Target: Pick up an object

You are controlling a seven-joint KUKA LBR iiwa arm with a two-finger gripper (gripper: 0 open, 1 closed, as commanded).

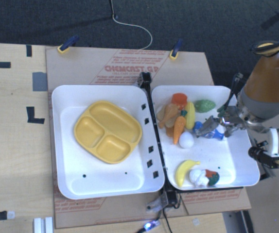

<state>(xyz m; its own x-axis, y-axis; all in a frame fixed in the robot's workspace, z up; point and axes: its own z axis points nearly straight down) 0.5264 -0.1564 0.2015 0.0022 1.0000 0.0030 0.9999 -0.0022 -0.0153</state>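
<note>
The jaws of the gripper [208, 127] sit low inside the right bin [241, 171], but how far they stand open cannot be told, and nothing is visibly held between them. Just beside them lie a blue object [218, 134], a white egg [186, 141], a carrot [179, 127] and a banana [191, 114]. The left bin [66, 178] holds a yellow divided plate [108, 131], and the cardboard sheet [125, 67] under both bins bears red lettering too blurred to read with certainty.
</note>
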